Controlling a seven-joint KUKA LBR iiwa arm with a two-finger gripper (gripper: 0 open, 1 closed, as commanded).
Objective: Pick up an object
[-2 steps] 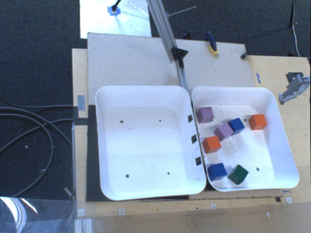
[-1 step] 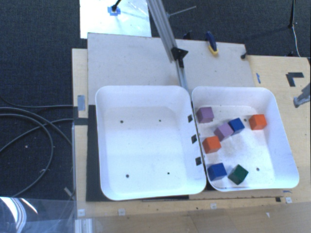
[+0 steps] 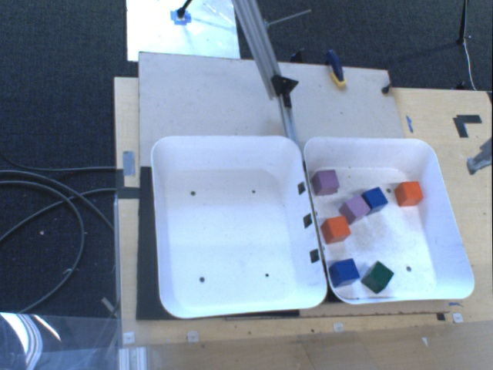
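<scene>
Poking in at three o'clock, the gripper (image 3: 479, 160) touched nothing, well apart from the orange cube (image 3: 408, 193).

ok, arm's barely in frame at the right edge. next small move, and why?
Probably swing the gripper left over the right bin toward the orange cube. All seven blocks sit in that bin, and this cube is nearest the arm and stands apart from the others, so there's room around it.
</scene>
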